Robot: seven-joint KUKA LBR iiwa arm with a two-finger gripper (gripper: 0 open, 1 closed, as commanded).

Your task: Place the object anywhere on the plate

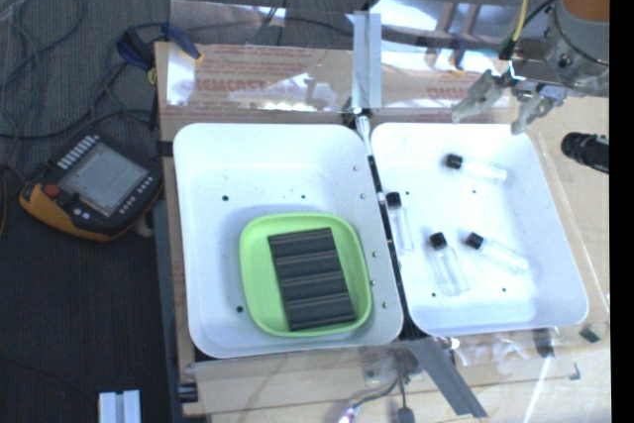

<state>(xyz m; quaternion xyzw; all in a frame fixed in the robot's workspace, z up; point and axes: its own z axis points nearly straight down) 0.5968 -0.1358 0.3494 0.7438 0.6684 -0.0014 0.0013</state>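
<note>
A green square plate [256, 253] sits in the left bin [208, 163], near its front. A dark grey ribbed block [311, 278] lies on the plate, covering most of its middle. My gripper [502, 109] hangs above the back edge of the right bin [555, 243], open, with nothing between its fingers. It is far from the plate, to the right and behind it.
Several small clear vials with black caps lie in the right bin: one at the back [472, 166], two near the middle [443, 262] [494, 252], one by the divider [397, 218]. A teach pendant [89, 185] rests on the floor at left. Cables run behind the bench.
</note>
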